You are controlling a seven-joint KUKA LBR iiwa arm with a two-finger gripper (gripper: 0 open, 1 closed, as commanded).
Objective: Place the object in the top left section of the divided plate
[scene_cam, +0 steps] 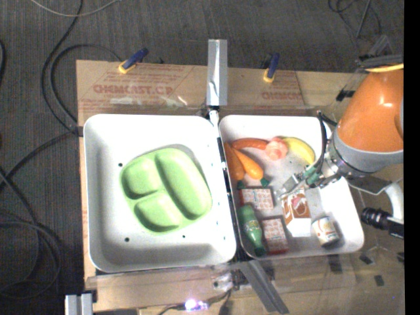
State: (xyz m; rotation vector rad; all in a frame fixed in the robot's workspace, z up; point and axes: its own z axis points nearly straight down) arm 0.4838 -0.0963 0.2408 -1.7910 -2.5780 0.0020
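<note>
Over rt bin (341, 241): gripper (296, 184), toy food.

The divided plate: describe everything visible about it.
The divided plate is light green, smooth and plastic-looking, with rounded corners. Raised ridges split it into three hollows: two smaller ones on its left side, one long one on its right. It lies flat, turned slightly askew, near the middle of the left white bin, resting on the bin's floor. Nothing sits in its sections.
</note>
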